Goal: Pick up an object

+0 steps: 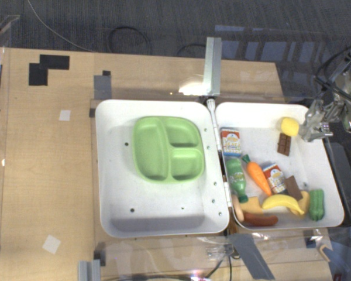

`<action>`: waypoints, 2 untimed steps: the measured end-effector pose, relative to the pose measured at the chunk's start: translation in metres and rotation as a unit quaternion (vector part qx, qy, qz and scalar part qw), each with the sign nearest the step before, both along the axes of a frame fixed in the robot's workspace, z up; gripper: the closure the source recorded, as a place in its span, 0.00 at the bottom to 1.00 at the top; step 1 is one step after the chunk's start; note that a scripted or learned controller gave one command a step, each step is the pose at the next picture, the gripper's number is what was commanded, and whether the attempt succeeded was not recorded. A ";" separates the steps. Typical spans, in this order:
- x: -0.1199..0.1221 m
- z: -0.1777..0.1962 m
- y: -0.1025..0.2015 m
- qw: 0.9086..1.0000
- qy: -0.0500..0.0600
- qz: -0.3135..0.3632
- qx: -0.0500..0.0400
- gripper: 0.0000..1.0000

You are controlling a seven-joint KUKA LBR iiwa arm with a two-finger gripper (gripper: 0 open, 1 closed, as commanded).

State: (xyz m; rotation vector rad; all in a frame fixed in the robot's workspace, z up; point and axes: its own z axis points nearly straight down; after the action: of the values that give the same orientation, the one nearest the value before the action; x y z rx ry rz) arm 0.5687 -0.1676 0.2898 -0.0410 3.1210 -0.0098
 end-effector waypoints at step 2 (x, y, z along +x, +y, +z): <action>0.002 -0.181 0.013 0.999 0.006 0.053 0.002 0.00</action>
State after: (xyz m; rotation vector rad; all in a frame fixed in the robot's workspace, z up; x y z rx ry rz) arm 0.5706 -0.1550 0.1085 -0.2066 3.1261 -0.0003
